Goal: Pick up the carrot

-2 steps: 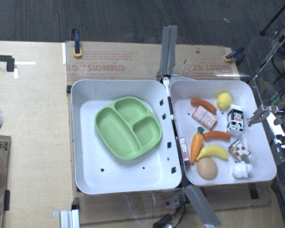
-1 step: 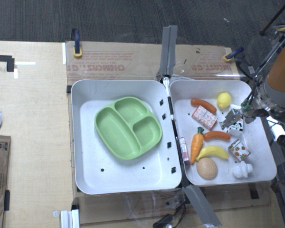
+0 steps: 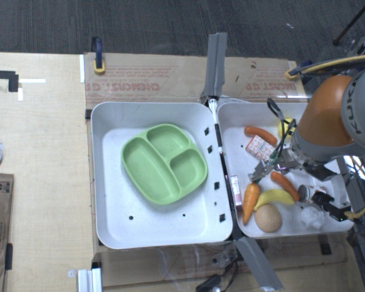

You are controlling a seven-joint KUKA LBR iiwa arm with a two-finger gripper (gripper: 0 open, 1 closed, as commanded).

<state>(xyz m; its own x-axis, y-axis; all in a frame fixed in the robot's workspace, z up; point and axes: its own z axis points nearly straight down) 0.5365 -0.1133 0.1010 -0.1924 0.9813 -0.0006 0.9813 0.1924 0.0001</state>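
Observation:
The carrot (image 3: 249,202) is orange and lies roughly upright along the left wall of the right bin (image 3: 231,140), its thick end uppermost. My gripper (image 3: 261,173) hangs low over the bin, just above and to the right of the carrot's thick end. It is close to the carrot but apart from it. The grey arm with its orange band (image 3: 330,111) reaches in from the right and hides part of the bin behind it.
A banana (image 3: 276,196) and a tan round item (image 3: 268,218) crowd the carrot's right side. A red-orange sausage (image 3: 286,185), another sausage (image 3: 260,134) and a red-and-white packet (image 3: 258,146) lie nearby. The left bin (image 3: 109,181) holds a green divided plate (image 3: 164,163).

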